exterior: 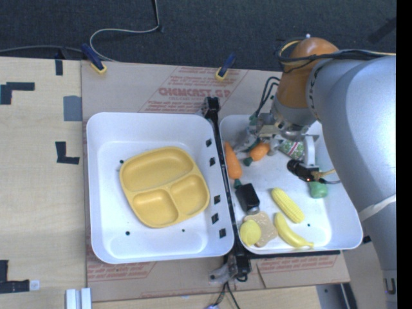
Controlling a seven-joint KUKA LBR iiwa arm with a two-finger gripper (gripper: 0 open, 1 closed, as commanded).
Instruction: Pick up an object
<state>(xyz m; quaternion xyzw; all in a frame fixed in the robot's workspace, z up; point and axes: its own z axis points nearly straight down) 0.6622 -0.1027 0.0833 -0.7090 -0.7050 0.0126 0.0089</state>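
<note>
Altogether, two bins are sitting side by side. The left bin [103,192] is holding one yellow plate [164,185] with three compartments. The right bin [341,227] is holding one carrot [232,161], one orange piece [259,152], one black block [246,196], one corn [286,205], one banana [293,232], one yellow ball [250,232] lying against one tan slice [266,226], one green piece [317,190] and one packet [293,149].

The gripper [259,141] is hanging over the far left part of the right bin, just above the orange piece, which is lying just right of the carrot. The piece is looking slightly longer left to right, but it is too small to tell which end is leading. The carrot's long axis is running far to near along the bin's left wall, with the narrow end far.

The arm is covering the bin's far right corner and part of the packet. Whether the gripper is spread or pressed together I cannot tell, nor whether it is touching the piece.
</note>
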